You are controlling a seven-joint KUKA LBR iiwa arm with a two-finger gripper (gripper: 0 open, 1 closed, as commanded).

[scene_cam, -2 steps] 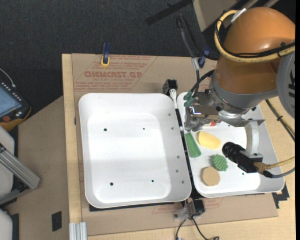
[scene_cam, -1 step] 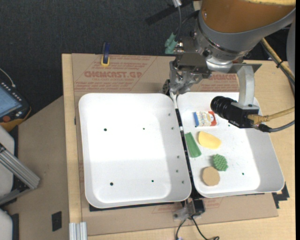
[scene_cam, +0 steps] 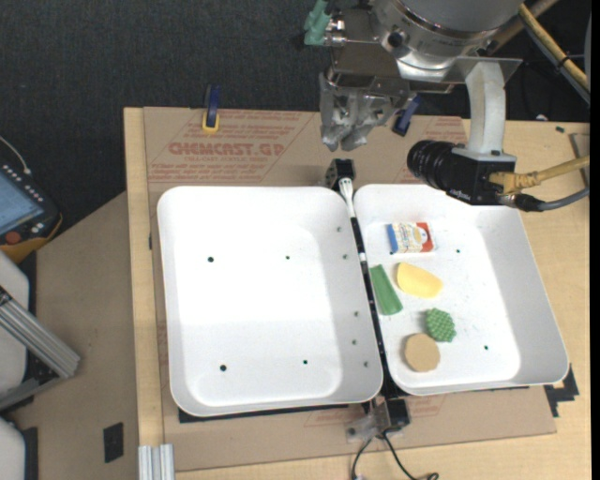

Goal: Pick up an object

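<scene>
Tool (scene_cam: 354, 127) hangs at top centre of the view, above the far edge of the brown board (scene_cam: 253, 150), just behind the seam where the two bins meet. Its metal fingers point down and look bunched close together w/ nothing between them, but the view is too blurred there to be sure; can't tell if they're spread or pressed. Arm (scene_cam: 450, 28) comes in from upper right, w/ a black camera-like cylinder (scene_cam: 450, 171) slung beside it over the right bin's far rim.

Left bin (scene_cam: 253, 375) holds no items, just a few dark dots on its floor. Right bin (scene_cam: 525, 281) holds all five things, grouped toward its left half: a small white packet w/ red and blue print (scene_cam: 411, 237) farthest back; a yellow wedge (scene_cam: 418, 280) just in front of it; a green stick (scene_cam: 384, 290) lying beside the wedge, near the seam; a green knobbly lump (scene_cam: 439, 325) nearer the front; a tan round disc (scene_cam: 422, 353) just in front of the lump, nearly touching it. None of them is under the tool; all sit well apart from it.

Blue-and-yellow clamp (scene_cam: 212, 110) grips the board's far left edge. Table (scene_cam: 112, 309) is pale wood.
</scene>
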